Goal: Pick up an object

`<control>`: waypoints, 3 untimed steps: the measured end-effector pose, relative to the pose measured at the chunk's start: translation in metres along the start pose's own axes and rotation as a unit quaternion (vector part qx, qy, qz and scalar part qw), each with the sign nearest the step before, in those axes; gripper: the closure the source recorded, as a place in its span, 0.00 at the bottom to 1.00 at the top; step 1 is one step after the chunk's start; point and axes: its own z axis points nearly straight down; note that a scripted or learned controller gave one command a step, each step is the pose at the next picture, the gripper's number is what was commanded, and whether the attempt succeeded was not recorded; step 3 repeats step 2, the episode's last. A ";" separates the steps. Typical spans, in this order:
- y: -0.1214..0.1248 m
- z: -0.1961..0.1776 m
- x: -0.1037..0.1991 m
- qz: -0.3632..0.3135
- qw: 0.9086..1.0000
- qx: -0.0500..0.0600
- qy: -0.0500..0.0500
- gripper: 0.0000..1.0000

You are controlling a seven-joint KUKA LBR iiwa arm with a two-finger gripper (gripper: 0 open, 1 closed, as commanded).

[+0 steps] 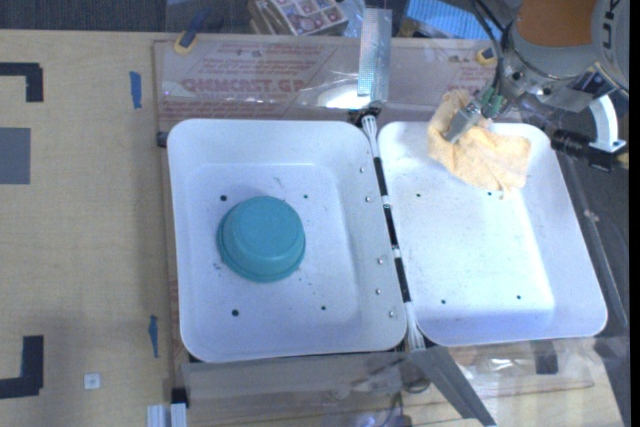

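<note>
Hovering at the far corner of the right bin (560, 315), the end effector (462, 122) sits right on the upper edge of the yellow cloth (480, 153), and honestly, whether it's spread or pinched on fabric, I cannot tell from up here. That cloth lies crumpled against the bin's back wall, nearest the arm's side. To do this well, I'd judge the grab needs a thick fold, not a thin edge, then a straight lift so the fabric doesn't slip or snag on the rim. Over in the left bin (200, 155), beside the right bin, a teal bowl (262, 237) sits upside down near the middle, well apart from the action.
</note>
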 end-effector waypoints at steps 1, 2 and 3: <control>-0.005 -0.083 -0.008 -0.027 1.000 0.000 0.000 1.00; -0.016 -0.003 0.075 0.033 0.999 0.002 0.003 1.00; -0.016 -0.003 0.075 0.033 0.999 0.002 0.003 1.00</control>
